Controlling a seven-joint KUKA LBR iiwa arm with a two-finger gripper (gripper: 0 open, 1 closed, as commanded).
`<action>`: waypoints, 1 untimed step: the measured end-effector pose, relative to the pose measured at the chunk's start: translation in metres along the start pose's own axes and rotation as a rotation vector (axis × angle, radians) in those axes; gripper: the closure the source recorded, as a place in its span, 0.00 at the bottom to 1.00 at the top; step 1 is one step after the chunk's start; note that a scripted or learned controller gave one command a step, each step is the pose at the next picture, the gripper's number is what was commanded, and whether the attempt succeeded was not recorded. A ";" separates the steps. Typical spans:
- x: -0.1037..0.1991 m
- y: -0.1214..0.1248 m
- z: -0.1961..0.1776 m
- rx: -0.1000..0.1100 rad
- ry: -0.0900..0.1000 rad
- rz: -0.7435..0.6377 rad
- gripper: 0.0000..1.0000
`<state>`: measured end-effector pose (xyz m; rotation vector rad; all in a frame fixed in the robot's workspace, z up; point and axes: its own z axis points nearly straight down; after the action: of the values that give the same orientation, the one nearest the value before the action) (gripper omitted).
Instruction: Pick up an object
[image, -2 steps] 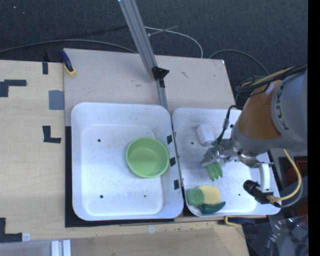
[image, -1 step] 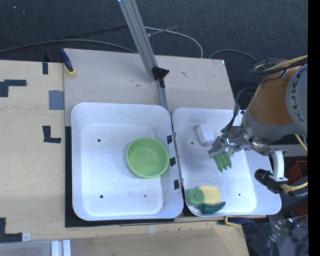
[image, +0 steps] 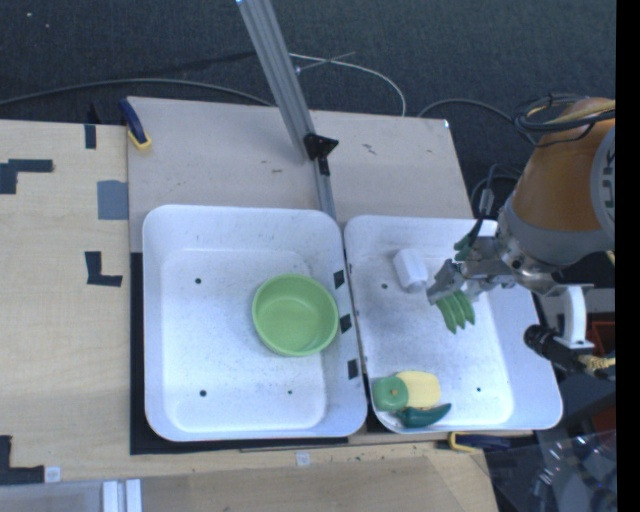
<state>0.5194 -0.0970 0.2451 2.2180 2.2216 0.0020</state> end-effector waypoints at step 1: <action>0.042 0.027 0.014 0.004 0.001 -0.004 1.00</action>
<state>0.5459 -0.0547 0.2307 2.2167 2.2287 -0.0016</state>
